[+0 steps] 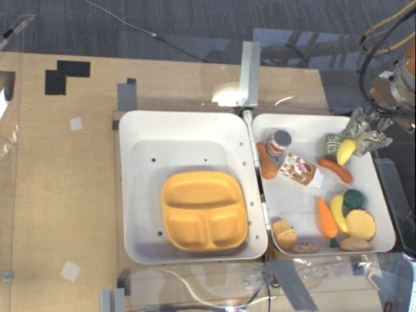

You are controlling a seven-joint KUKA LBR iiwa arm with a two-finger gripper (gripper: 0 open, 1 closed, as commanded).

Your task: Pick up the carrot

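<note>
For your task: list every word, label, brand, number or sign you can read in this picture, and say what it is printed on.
None can be read.
Red-and-white packet: printed, too blurred to read.
Small can: label too small to read.
Green can: label too small to read.

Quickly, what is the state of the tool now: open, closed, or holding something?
Tool: closed on a yellow toy pepper, not the carrot, which lies in the right bin.
</note>
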